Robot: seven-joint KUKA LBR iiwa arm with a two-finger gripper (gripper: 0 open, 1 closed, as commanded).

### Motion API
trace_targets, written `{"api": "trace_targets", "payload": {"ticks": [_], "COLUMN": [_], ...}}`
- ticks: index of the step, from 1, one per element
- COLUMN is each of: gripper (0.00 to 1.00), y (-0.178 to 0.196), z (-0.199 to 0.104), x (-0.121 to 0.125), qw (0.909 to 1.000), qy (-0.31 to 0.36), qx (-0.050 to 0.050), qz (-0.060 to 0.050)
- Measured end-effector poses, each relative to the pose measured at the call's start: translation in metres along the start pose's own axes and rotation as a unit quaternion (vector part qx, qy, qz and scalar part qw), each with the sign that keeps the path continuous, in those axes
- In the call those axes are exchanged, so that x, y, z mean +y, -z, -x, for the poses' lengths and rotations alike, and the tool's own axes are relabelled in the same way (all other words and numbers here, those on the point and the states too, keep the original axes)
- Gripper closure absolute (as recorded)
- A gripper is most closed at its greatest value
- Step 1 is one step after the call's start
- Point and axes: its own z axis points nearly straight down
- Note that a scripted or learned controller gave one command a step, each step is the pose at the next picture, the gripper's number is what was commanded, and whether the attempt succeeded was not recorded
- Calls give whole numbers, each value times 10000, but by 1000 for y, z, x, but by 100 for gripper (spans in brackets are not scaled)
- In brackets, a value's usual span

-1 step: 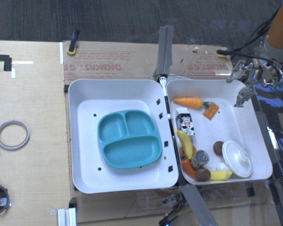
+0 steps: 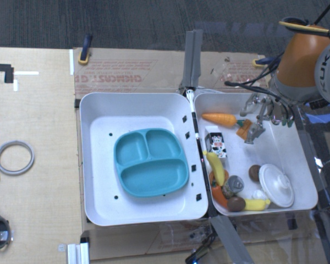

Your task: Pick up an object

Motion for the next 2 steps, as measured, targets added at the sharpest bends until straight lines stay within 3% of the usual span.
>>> {"api": "trace_targets", "payload": {"ticks": [1,2], "gripper": [0,0], "y": [-12,-12], "z": [-10,-35], "x": [27,69], "qw": [9996,9989], "qy": [-290,-475], "qx": [4,0], "qz": [1,-1]}}
